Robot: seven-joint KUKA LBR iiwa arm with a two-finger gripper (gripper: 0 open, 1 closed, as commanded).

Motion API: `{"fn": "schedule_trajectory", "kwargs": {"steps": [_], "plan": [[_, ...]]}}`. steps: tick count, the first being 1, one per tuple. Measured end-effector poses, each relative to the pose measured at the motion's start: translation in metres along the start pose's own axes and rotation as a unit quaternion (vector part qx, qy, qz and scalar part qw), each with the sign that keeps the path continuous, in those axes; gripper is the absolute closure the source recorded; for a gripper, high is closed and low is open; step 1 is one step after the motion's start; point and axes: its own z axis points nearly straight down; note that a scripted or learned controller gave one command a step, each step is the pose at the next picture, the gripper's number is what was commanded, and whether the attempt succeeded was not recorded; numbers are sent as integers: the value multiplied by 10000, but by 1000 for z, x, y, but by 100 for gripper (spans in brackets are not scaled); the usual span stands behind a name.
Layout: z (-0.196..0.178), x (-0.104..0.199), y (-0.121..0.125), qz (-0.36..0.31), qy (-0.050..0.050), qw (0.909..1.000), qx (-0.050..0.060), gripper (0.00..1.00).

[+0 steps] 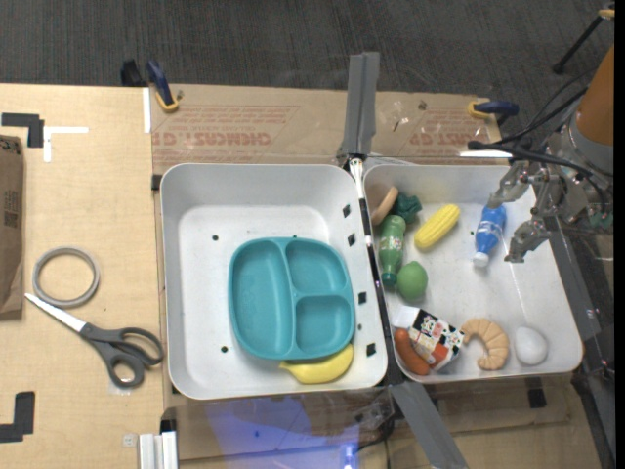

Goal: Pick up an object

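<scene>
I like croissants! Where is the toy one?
The tan toy croissant lies in the right white bin, near its front edge, between the small patterned carton and the white egg.

A single fixed camera looks down at a slant from above the surface, far enough to take in both white bins whole. Dark carpet lies beyond the bins; the arm enters right of them.

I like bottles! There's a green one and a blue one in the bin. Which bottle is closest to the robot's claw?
The blue bottle. It lies right beside the gripper near the bin's right side; the green bottle sits far left by the divider.
</scene>
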Motion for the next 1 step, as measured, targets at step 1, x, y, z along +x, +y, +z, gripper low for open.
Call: {"fn": "schedule_trajectory", "kwargs": {"steps": [1], "plan": [[107,-58,-41,534,-4,9986,1,0]]}}
